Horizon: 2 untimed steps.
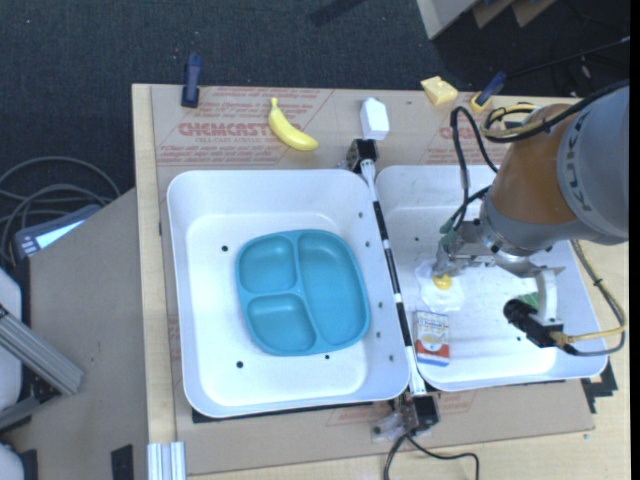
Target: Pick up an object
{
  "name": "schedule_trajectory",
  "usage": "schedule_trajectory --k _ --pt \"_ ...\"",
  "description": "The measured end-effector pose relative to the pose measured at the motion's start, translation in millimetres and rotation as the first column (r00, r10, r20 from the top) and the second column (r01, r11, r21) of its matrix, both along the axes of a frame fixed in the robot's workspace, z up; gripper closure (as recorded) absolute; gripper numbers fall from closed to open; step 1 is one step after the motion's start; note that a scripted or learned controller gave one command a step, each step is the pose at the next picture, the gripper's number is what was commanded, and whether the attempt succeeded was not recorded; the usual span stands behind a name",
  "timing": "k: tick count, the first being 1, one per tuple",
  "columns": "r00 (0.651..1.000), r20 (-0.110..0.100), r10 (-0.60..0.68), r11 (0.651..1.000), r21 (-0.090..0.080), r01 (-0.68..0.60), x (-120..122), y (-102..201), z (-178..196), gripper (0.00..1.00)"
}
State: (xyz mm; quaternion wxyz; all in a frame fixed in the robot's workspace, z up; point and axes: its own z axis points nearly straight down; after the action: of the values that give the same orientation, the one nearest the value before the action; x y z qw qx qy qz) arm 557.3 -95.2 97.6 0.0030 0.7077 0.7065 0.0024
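Claw (441, 268) low in right bin (480, 363), over small yellow object (439, 284); finger spacing cannot be told; small carton (431, 333) nearer front edge; blue divided tray (301, 291) in left bin (200, 268); banana (289, 129) at surface's far edge.

A small white-and-red carton (431, 333) lies flat in the right bin (480, 366), near its left wall.

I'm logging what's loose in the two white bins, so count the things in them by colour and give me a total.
Blue: 1, the divided tray in the left bin.
Yellow and clear: 1, a small item under the gripper in the right bin.
Red and white: 1, a small packet in the right bin.
Total: 3
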Motion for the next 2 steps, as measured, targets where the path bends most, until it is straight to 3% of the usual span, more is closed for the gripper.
schedule_trajectory --k 1,2 --pt "1.0 -0.006 0.003 1.0 0.002 -0.003 -13.9 71.3 101.3 1.0" --pt "1.0 -0.008 0.002 1.0 0.001 -0.002 -14.6 70.4 100.5 0.0"
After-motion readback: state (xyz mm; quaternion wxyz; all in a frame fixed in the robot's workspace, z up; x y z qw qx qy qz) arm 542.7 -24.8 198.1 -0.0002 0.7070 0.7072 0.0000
